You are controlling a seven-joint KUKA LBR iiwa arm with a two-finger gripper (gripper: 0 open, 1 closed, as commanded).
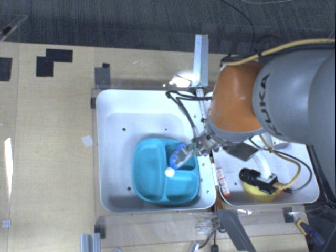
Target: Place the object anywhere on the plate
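Note:
A blue divided plate (152,175) lies in the left bin (115,140), toward its front right. Over the plate's right compartment a small clear bottle (177,157) with a white cap (169,172) tilts down to the left. My gripper (195,149) reaches in from the right under the orange wrist band and is shut on the bottle's upper end. The cap end hangs just above or on the plate's inner ridge; I cannot tell whether it touches.
The right bin (310,193) holds a yellow rounded object (261,192) near its front, partly hidden. A small red-and-white item (219,178) lies by the wall between the bins. The arm's grey body covers most of the right bin.

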